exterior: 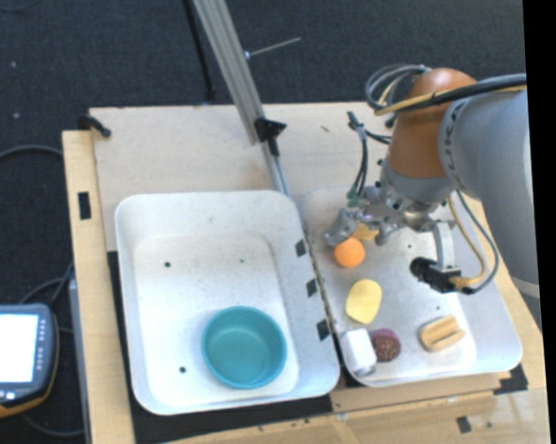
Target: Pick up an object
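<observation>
Arm (485,147): grey, orange band, over the right bin (497,348), reaching in from the right.
Teal bowl (244,347): in the left bin (147,224).
White block (359,349): right bin's near-left corner.
Maroon ball (387,345): touching the white block.
Yellow piece (364,300): just behind them.
Orange ball (349,252): right bin, below the gripper (358,225).
Tan block (442,333): near-right.
Fingers: cannot tell.

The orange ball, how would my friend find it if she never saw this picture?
Look in the right bin, the one the arm reaches into. Near its top, just below the gripper, sits the orange ball. It is the only round, bright orange thing; the lump below it is pale yellow and flatter.
</observation>
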Controlling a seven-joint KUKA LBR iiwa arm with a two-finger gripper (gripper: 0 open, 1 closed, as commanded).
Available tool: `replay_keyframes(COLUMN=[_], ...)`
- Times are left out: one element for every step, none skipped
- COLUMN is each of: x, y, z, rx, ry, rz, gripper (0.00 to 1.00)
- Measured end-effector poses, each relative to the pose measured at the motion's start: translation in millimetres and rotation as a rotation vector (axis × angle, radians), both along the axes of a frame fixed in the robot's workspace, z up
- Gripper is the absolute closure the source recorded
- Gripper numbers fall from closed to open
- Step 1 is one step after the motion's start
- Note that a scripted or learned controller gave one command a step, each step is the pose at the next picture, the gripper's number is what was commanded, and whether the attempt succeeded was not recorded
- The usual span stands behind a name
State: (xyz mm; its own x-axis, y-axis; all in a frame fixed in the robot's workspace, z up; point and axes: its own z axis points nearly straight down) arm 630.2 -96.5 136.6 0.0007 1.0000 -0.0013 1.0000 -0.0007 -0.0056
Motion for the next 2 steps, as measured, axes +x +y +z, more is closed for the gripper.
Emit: replay_keyframes(x=[-0.5, 1.0], y=[-1.4, -2.0], z=[-37.9, -24.5], rx=[-0.001, 0.001], ry=[-0.002, -0.008], rz=[-0.001, -0.006], gripper=[0.0, 1.0])
